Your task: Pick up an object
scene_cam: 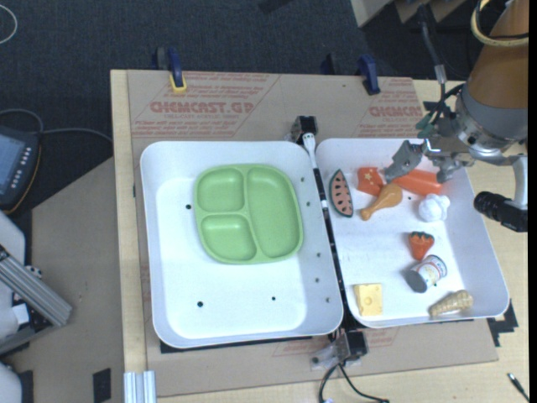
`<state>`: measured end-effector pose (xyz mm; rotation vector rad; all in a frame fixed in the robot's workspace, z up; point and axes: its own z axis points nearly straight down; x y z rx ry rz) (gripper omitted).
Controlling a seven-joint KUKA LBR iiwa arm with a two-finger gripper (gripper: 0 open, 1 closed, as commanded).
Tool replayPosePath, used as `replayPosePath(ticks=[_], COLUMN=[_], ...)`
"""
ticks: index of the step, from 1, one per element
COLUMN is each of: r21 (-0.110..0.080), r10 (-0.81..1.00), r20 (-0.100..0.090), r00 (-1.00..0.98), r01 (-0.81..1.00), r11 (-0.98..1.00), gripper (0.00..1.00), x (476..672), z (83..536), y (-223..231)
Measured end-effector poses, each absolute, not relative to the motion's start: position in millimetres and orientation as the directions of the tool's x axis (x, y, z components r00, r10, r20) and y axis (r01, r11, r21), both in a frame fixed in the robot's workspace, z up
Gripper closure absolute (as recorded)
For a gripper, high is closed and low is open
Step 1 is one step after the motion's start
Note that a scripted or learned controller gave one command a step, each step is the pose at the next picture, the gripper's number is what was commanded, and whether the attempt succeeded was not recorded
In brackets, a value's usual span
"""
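Drumstick (pixel 383 201) | just below-left of gripper (pixel 406 159); perhaps touching | grip state: cannot tell

My gripper (pixel 406 163) hangs over the far part of the right bin (pixel 478 233), just above an orange carrot (pixel 417 182) and a toy drumstick (pixel 383 201). A watermelon slice (pixel 340 193), strawberry (pixel 421 243), cheese block (pixel 367 298) and ice-cream cone (pixel 450 305) lie around. The left bin (pixel 168 250) holds a green divided plate (pixel 248 213).
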<state>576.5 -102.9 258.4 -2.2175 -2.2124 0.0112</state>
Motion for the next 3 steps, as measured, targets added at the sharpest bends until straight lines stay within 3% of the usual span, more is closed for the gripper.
replayPosePath(ticks=[1, 2, 3], r21=[0.001, -0.007, -0.007], r10=[1.0, 1.0, 1.0], r20=[0.0, 0.002, 0.002], r00=[0.0, 0.0, 0.001], r01=[1.0, 1.0, 1.0], r11=[0.0, 0.0, -0.001], gripper=[0.0, 0.0, 0.0], x=[578.6, 583.9, 575.1], z=[265, 204, 156], y=[-103, -98, -102])
